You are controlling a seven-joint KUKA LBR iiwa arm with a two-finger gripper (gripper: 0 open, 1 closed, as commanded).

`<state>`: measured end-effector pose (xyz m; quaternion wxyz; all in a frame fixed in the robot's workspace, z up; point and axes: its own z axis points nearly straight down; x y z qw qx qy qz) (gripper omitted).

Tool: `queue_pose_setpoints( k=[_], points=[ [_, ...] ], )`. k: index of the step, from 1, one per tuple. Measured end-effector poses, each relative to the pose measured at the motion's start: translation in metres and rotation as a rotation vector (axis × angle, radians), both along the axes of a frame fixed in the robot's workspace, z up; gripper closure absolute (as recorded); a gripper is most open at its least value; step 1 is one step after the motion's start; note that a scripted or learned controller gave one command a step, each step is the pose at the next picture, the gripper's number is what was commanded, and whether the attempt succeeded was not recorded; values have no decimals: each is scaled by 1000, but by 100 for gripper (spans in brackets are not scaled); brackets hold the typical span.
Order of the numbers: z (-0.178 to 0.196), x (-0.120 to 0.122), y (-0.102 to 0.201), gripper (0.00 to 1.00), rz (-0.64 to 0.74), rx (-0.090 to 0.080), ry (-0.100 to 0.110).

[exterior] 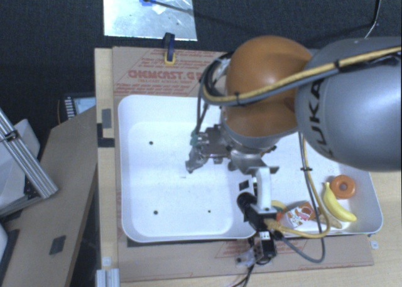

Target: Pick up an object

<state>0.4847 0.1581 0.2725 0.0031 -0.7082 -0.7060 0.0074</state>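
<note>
My gripper point(193, 161) hangs low over the middle of the left white bin point(135, 122), reaching out from under the orange wrist band point(264, 85). I see nothing in its grasp. In the right bin point(375, 215), near the front right corner, lie a yellow banana point(336, 204), a small orange round object point(343, 186) and a white and red packet point(296, 215). The arm's grey body hides most of the right bin.
A cardboard sheet point(157, 73) lies under both bins. Yellow and black cables point(295, 232) trail along the front rim by the right bin. A metal plate point(149, 3) sits beyond the bench, and aluminium framing point(25, 166) stands at the left.
</note>
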Motion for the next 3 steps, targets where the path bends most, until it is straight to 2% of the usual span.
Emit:
queue_pose_setpoints(
  k=[1,2,3],
  points=[
    [-184,10,-12,0,2,2,-2],
    [-189,27,-43,0,0,5,-14],
    [-187,94,-16,0,8,8,-22]
  ],
)
